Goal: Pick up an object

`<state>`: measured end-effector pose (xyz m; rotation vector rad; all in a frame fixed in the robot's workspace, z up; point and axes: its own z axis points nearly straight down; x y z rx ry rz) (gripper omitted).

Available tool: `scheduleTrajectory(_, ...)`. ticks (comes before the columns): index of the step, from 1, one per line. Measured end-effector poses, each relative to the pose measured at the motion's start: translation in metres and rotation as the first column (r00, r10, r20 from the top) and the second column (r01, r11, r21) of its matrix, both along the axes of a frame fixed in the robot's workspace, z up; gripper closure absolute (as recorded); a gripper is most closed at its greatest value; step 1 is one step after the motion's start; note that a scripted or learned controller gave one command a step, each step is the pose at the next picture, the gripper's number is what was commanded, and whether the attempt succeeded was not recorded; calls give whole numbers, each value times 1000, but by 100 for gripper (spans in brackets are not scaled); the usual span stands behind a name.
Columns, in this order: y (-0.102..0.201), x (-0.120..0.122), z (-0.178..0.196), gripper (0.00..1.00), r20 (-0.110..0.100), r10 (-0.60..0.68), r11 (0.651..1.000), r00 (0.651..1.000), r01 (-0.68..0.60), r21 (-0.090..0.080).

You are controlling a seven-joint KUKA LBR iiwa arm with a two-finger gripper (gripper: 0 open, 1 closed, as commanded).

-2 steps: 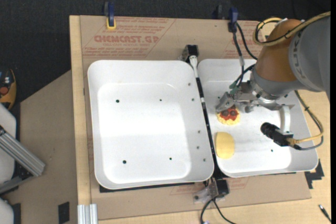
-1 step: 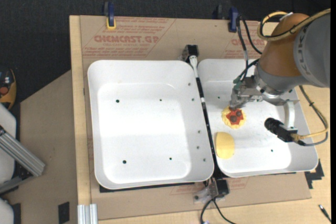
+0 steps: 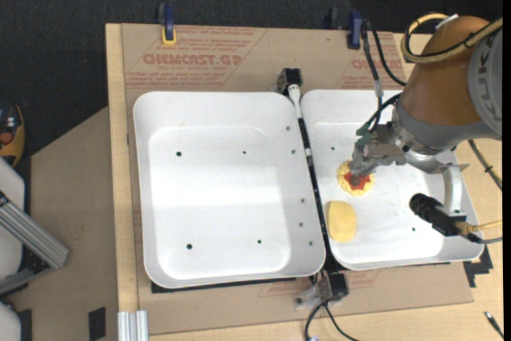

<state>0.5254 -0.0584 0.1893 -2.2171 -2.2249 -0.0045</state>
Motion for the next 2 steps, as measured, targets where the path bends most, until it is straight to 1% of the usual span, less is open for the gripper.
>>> scheduleTrajectory(1, -58, -40, -109, 100, -6, -12, 1000, 1000, 12, -1)
scheduleTrajectory(2, -39, 73, -102, 100, 9, 3, 1000, 1000, -2, -4)
